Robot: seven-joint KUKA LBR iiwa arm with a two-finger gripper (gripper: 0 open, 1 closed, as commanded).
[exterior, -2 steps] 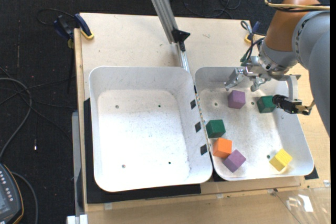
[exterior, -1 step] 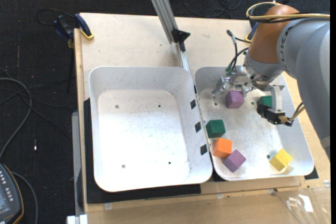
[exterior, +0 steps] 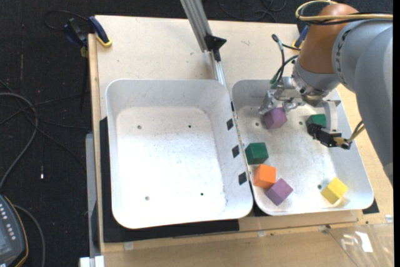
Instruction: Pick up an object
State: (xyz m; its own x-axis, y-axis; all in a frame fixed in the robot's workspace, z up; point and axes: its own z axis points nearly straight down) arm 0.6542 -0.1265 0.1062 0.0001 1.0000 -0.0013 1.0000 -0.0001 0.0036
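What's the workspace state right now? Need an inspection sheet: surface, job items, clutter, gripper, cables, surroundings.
Surface: wooden bench bearing left bin and right bin, side by side.
Job's things: all in the right bin: purple block under the gripper, green cube, orange cube, second purple cube, yellow cube, a green piece partly hidden.
Clutter: blue-yellow clamp at the bench's far left corner.
Gripper: gripper low over the purple block; grasp cannot be told.
Cables: wires along the wrist; loose cables on the floor.
Surroundings: dark carpet, aluminium strut.
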